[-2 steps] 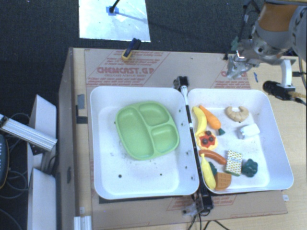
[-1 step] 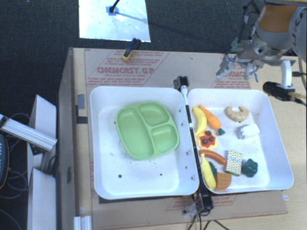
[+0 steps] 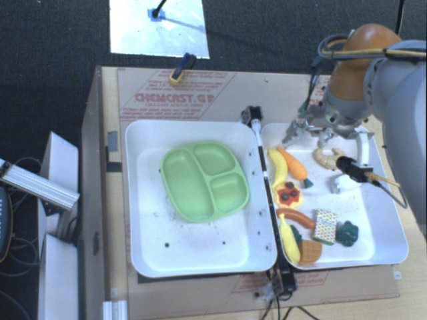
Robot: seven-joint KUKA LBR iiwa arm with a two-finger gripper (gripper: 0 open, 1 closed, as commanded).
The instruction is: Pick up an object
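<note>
Carrot [image 3: 295, 163] is my guess for the target, since the task only says grab an object and it's one of the two toys closest to the gripper [image 3: 308, 135]. It lies on a slant at about 10 o'clock in the right bin [image 3: 377, 212], its upper end right up against the banana [image 3: 277, 169], which runs along the divider wall. The gripper hangs over the 12 o'clock end of that bin with its fingers spread wide and pointing down, nothing between them. That makes sense for a shallow bin, since coming straight down is the easy way in. The carrot sits at roughly 7 o'clock from the gripper, and a beige pastry [image 3: 325, 156] at roughly 5 o'clock, so either one is a short hop away. Most of the other toys are piled toward the divider and the 6 o'clock end: a sausage [image 3: 298, 218], a checkered block [image 3: 325, 225], a broccoli [image 3: 347, 233]. Looks like they just landed wherever, and that crowding is the risk, because a finger coming down by the banana could nudge it instead of closing on the carrot. I'd close across the carrot's narrow width. The left bin [image 3: 153, 245] just has a green plate [image 3: 203, 179] in the middle, well apart from all this.
</note>
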